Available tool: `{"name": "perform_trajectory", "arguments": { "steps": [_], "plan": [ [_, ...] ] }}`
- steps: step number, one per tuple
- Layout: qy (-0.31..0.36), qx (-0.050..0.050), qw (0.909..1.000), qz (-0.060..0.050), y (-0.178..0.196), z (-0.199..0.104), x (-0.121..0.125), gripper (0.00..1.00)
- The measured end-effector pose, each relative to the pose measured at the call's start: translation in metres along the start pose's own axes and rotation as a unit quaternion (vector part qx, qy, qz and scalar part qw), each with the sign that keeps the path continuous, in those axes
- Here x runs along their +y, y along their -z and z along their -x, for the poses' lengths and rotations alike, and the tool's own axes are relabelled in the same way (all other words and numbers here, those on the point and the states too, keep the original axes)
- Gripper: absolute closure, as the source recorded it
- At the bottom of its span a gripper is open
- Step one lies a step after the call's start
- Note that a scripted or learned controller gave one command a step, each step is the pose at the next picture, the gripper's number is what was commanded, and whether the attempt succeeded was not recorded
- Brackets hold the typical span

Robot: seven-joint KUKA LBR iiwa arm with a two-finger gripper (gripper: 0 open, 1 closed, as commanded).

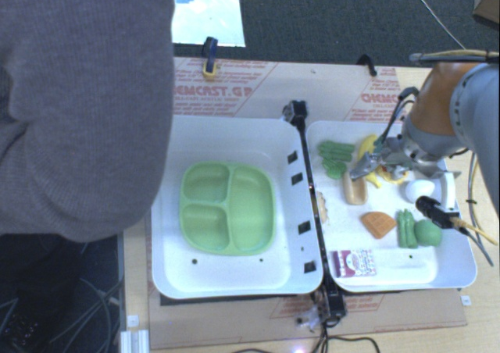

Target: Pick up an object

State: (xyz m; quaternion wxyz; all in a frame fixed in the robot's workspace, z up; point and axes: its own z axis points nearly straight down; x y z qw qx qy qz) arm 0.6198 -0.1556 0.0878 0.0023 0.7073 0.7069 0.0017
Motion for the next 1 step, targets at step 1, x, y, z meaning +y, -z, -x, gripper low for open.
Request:
{"name": "perform_trajectory", "arguments": {
  "steps": [1],
  "plan": [
    [0.003, 0.0, 1.0, 0.0, -0.0015, -0.0266, 0.0435, 0.0]
  ]
}}
